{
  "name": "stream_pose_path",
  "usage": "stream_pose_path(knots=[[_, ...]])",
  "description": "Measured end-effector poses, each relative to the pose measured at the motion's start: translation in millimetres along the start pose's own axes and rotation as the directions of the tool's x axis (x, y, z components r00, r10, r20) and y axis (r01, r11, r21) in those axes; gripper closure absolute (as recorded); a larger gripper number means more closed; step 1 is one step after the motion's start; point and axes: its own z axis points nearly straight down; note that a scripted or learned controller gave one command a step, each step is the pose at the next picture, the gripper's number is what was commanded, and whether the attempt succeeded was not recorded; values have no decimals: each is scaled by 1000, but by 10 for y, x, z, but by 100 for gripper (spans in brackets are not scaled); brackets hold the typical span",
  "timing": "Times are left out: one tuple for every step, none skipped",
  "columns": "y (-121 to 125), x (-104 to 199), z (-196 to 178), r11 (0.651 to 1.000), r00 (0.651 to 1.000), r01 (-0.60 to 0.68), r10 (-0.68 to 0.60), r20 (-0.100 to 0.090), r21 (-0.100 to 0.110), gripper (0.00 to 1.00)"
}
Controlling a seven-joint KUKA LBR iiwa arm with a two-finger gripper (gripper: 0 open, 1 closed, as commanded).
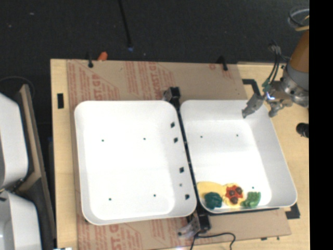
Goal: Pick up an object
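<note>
Along the near edge of the right bin [270, 145] lie several small objects: a dark teal lump [212, 200], a yellow piece [208, 187] under a red one [234, 192], and a green piece [252, 199]. My gripper [261, 108] hangs over the far right corner of that bin, well away from the objects. Its two fingers are spread apart, one grey finger [251, 106] pointing down-left, with nothing between them.
The left bin [83, 139] sits beside the right one, with black clips along their shared edge. Both rest on a cardboard sheet [130, 82] on the bench. White boxes stand at the far left.
</note>
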Motion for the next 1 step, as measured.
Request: stream_pose_path(knots=[[-368,1135,674,1000,1000,7,-7,-3,6,0]])
